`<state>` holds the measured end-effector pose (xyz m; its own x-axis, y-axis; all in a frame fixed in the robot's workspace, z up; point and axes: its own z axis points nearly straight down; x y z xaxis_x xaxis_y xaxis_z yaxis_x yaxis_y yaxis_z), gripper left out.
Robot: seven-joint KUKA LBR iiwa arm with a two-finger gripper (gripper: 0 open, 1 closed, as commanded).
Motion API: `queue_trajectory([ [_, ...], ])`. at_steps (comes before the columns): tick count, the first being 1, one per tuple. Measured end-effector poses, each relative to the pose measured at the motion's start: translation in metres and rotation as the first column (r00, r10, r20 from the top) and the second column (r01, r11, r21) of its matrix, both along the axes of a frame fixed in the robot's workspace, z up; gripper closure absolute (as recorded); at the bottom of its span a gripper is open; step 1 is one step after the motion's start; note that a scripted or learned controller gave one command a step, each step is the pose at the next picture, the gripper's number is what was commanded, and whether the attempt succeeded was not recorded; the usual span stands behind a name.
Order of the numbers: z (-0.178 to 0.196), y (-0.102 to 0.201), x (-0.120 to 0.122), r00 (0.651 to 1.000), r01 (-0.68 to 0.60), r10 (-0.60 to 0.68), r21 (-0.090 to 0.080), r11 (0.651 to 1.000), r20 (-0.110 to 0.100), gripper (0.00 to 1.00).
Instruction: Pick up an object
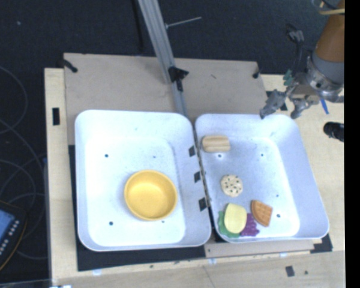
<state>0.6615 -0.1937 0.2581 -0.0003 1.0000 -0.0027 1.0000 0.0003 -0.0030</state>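
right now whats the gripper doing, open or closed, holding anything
Gripper: open, holding nothing, above the far right corner of the right bin.

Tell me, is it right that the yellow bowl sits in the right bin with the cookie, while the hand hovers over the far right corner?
Not quite. The camera view shows the yellow bowl in the left bin; the cookie lies in the right bin. The hand does hover at the far right corner.

Yellow bowl (150,194) upright in left bin, wooden block (215,143), cookie (231,185) in right
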Motion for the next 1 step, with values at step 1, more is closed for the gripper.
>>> queue_trajectory([
  [1, -0.0597, -0.0065, 0.0049, 1.0, 0.002, -0.002, 0.0, 1.0, -0.001, 0.0],
])
